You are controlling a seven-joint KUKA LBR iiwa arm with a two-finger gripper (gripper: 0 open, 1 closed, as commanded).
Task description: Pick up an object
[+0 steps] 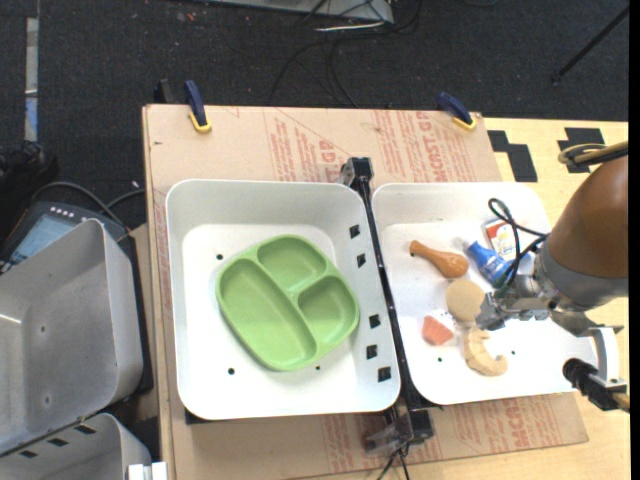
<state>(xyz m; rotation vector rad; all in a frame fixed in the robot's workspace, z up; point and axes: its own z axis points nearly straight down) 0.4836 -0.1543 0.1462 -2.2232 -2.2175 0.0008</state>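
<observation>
Reaching: arm (590, 238) comes in from the right, over the right bin (400, 203); gripper (497, 310) low among the items there.
Gripper state: cannot tell how it stands; the tip is small and dark against the clutter, and nothing is seen held in it.
Nearest items: tan ball (464, 299) just left of the gripper, touching or nearly so; curved tan piece (485, 352) just below it; pink piece (437, 329) down-left of the ball.
Other items: drumstick (439, 258) up-left, apart from the rest; blue-and-white thing (492, 252) partly behind the wrist and cables.
Left bin: holds a green tray (288, 301) with three compartments, well apart from the gripper.
Step, as judged: closing in on a pick, target likely the ball or the curved piece; not yet lifted.
Doing it well: centre on one item alone before closing; ball and curved piece sit close, so a wide approach may nudge both. The ball may roll off the tips; come straight down. The curved piece lies flat and looks easier taken across its narrow part.
Risk: cables at the wrist trail near the blue-and-white thing.
</observation>
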